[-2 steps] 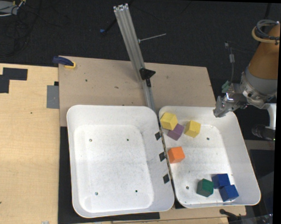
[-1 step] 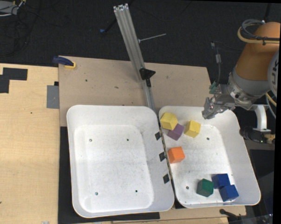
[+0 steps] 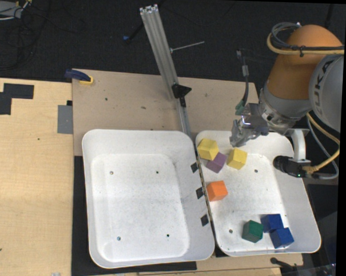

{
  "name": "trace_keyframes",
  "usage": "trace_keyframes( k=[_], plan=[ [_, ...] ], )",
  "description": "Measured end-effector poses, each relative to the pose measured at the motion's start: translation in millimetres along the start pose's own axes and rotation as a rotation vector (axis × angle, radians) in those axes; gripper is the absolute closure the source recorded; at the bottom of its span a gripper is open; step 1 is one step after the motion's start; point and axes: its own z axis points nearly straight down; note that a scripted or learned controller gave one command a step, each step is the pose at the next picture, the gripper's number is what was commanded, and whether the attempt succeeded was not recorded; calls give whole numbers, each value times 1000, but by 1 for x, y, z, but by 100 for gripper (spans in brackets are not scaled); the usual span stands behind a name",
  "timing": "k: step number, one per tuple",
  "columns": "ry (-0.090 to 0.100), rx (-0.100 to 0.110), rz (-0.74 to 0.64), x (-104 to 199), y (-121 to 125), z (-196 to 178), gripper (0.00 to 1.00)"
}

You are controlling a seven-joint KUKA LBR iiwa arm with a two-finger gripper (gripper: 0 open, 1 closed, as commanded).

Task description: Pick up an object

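Observation:
My gripper (image 3: 239,137) hangs over the back of the right bin (image 3: 296,197), just above a yellow cube (image 3: 237,158). A second yellow cube (image 3: 207,148) lies to its left against a purple cube (image 3: 217,162). An orange cube (image 3: 217,190) sits near the bin's left wall. At the front right lie a green cube (image 3: 252,230) and two blue cubes (image 3: 276,229) close together. Nothing shows between the gripper's fingers.
The left bin (image 3: 97,160) stands beside the right one, with black clips (image 3: 199,192) along the shared wall. A slanted aluminium rail (image 3: 162,51) rises behind the bins. The arm's orange band (image 3: 306,46) looms at the upper right.

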Motion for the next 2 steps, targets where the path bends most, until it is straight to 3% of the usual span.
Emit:
trace_keyframes(
  k=[1, 2],
  plan=[
    [0, 1, -1, 61, -7, 9, 100],
    [-1, 2, 0, 117, -30, 12, 100]
  ],
)
